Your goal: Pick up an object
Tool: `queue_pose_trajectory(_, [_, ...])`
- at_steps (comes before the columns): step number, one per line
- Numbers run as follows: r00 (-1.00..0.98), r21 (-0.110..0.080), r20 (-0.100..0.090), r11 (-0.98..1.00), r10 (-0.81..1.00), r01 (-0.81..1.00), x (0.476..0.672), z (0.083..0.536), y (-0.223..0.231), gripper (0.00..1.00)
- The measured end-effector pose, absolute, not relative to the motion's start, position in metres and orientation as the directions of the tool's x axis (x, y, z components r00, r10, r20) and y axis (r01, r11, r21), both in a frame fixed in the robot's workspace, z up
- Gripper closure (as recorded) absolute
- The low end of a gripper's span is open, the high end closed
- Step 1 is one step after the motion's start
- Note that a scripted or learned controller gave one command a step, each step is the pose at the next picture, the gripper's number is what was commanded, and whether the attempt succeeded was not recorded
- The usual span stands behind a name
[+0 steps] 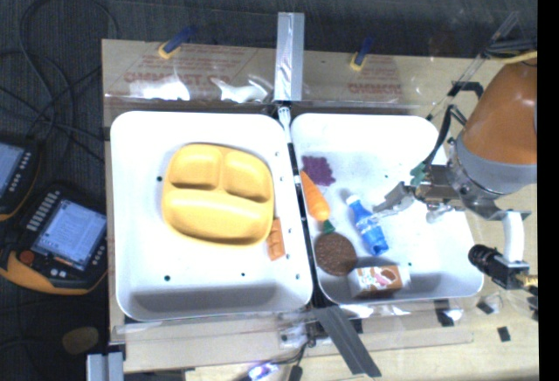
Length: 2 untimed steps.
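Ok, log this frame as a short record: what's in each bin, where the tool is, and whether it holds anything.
left bin: yellow tray, orange piece at its right edge
right bin: purple grapes, carrot, blue bottle, brown disc, packet
tool: over right bin, just right of bottle
held: nothing seen between fingers

Two white bins (pixel 131 196), one yellow tray (pixel 218 193), six small items (pixel 369 226)

A blue bottle (pixel 368 225) with white cap lies flat in the right bin (pixel 410 130).
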<state>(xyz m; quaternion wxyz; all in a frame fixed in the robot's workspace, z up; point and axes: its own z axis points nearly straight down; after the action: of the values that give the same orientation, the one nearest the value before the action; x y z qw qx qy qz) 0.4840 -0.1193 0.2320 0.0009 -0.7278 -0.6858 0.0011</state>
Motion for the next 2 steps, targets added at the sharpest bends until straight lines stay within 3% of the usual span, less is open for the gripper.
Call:
queue_pose_trajectory(1, [-0.173,0.009,-0.003,0.173,0.985,0.985,0.5269,0.0891,-0.1133,0.0])
queue_pose_trajectory(2, [-0.173,0.012,-0.003,0.173,0.985,0.985,0.5281,0.099,-0.1132,1.0])
